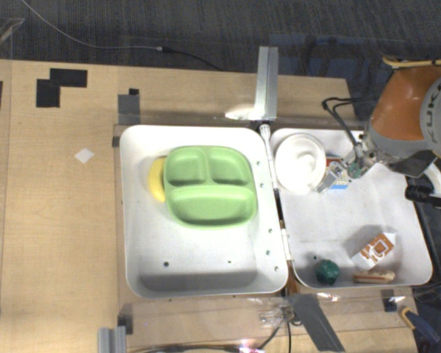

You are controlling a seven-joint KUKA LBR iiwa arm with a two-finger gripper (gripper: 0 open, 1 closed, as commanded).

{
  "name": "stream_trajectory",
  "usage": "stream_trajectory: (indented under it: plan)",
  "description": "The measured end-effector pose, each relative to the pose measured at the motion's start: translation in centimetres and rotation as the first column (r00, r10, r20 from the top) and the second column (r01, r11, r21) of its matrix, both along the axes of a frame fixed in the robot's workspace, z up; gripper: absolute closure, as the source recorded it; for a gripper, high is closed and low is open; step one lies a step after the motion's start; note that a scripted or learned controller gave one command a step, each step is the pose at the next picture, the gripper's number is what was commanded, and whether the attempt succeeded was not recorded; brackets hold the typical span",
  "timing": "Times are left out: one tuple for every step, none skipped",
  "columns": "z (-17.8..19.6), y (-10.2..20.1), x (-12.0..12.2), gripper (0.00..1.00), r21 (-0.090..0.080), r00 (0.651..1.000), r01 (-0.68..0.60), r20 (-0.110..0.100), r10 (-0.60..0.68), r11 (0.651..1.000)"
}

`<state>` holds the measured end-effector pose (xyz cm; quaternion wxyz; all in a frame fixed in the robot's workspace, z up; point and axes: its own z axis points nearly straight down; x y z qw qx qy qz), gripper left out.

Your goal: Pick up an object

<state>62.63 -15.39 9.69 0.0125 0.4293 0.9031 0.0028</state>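
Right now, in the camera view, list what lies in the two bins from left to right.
Yellow object under the tray's left edge → green divided tray → white bowl → dark green ball → gripper → small brown-and-white carton. The brown stick by the carton overlaps it sideways, so it is left out.

White bowl [300,162] upright at right bin's [397,219] far-left corner.

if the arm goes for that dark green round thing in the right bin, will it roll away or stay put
The dark green ball looks rounded, so a nudge would probably send it rolling. It lies close to the right bin's near wall, which might stop it quickly. It looks small and likely light, so off-centre fingers could squirt it sideways.
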Motion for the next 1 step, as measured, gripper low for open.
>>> stream_trajectory:
  plan:
    - [6.67, -2.20, -7.17, 0.00, 0.006, 0.966, 0.257, -0.018, -0.257, 0.966]
